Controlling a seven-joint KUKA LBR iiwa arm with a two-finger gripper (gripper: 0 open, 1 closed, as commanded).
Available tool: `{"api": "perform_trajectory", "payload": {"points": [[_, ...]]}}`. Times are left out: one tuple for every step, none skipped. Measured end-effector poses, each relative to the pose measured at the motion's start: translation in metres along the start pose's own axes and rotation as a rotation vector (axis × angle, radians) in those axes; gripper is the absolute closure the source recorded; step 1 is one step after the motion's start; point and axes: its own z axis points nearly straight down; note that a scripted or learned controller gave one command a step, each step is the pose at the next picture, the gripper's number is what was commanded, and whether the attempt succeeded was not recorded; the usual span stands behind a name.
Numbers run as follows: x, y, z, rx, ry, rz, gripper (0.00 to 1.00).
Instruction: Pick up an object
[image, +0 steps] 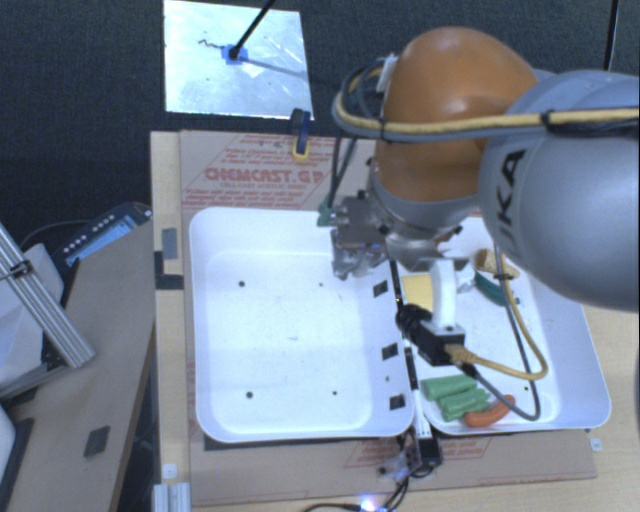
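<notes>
Candidate objects: two green ridged plastic pieces (452, 394) lie side by side at the near end of the right shallow white bin (592, 400), with a small orange rounded piece (490, 413) just beside them toward the rim.
Other candidates: a pale yellow flat block (418, 293) sits farther back in the same bin, close to the divider; a dark teal piece (492, 289) lies near it, partly hidden by the robot.
Gripper: the metal gripper (352, 258) hangs over the far right part of the left shallow white bin (270, 330), near the divider and well apart from the green pieces.
Claw state: I cannot tell whether it is apart or together from this angle; nothing shows in its grasp.
Arm: the grey arm with orange band (560, 190) covers much of the right bin's far half.
Surroundings: both bins rest on a printed cardboard sheet (250, 172).
Step in hand: judged as approach or search; no object is picked yet.
Next move: likely shift across the divider to an object in the right bin, line up above it and descend; the yellow block is nearest, though flat and perhaps hard to grip.
</notes>
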Motion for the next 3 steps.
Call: {"api": "perform_trajectory", "payload": {"points": [[0.084, -0.018, 0.079, 0.014, -0.003, 0.002, 1.00], [0.079, 0.005, -0.081, -0.010, 0.005, 0.009, 1.00], [0.078, 0.052, -0.103, 0.001, -0.002, 0.014, 1.00]]}}
